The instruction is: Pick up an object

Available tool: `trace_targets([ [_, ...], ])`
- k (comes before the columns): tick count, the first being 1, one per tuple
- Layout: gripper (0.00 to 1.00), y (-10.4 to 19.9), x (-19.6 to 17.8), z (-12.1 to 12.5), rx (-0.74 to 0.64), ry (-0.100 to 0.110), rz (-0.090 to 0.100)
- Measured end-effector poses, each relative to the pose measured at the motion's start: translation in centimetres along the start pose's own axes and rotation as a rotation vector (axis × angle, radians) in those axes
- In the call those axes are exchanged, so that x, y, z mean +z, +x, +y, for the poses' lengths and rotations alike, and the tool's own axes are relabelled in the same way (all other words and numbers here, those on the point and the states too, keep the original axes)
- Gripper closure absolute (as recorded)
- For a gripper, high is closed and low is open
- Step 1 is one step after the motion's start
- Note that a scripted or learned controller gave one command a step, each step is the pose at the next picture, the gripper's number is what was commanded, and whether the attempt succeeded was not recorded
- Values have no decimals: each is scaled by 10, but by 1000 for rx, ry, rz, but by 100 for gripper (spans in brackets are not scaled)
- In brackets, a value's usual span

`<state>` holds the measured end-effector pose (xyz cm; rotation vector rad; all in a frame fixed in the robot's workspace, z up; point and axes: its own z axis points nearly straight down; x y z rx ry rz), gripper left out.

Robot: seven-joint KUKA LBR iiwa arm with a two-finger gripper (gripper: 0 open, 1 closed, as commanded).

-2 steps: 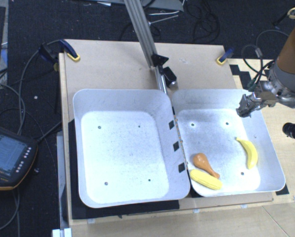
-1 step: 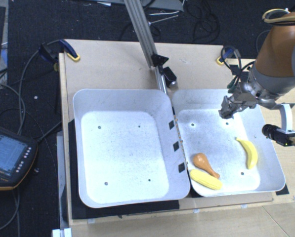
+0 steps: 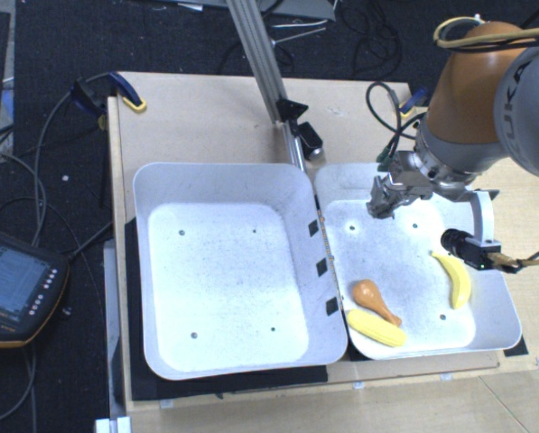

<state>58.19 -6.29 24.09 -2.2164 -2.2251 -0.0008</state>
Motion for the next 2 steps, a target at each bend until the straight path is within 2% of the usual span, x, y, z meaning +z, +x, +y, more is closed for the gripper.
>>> trace_targets([
  [2, 100, 106, -12, 24, 0, 0, 0],
])
